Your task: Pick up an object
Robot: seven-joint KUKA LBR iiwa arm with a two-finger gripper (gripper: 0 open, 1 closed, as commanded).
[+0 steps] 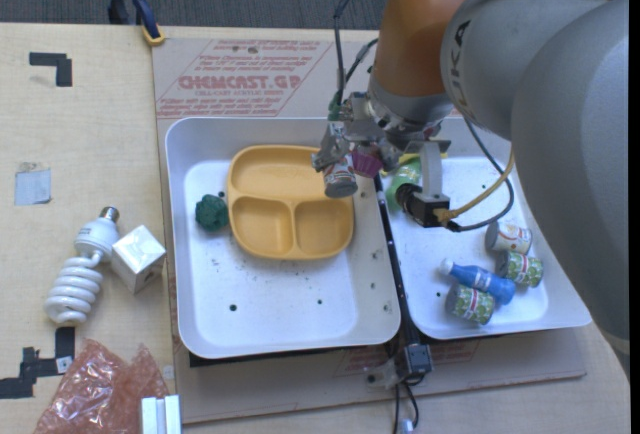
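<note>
One smooth three-compartment yellow plastic tray [291,201]

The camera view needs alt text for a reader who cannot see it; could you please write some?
A grey and orange arm hangs its claw over the right edge of a yellow tray in the left bin. A green lump lies beside the tray; the right bin holds small bottles.

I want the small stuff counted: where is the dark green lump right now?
The dark green lump lies in the left bin, near its left wall, right beside the left edge of the yellow divided plate.
</note>
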